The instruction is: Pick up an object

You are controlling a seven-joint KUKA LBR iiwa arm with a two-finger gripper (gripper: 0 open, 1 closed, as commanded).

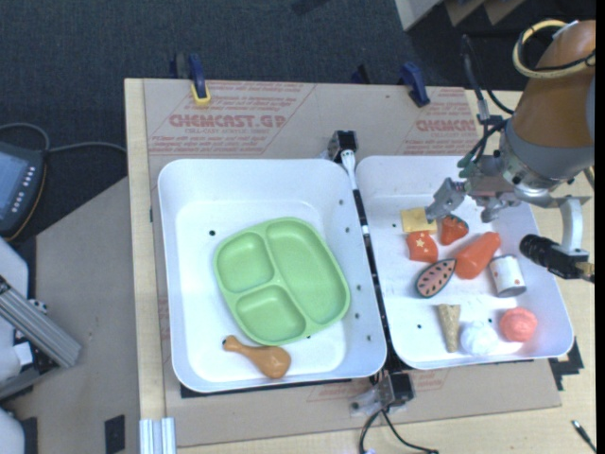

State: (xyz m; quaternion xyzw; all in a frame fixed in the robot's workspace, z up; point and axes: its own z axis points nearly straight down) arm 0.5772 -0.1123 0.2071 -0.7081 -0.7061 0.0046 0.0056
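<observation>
The end effector (470,200) hangs over the right bin (558,343), fingers spread wide with nothing between them, just above a small red toy (454,230) beside a yellow block (416,220) and orange carrot (478,253).

Robot lab test bench

A cardboard-covered bench (284,112) with blue clamps (198,78) on its far edge, loose cables (397,433) at its near edge, dark carpet (142,17) beyond.

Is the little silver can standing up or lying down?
Lying down. The silver can rests on its side in the right bin, its round end facing sideways, next to the orange carrot.
</observation>
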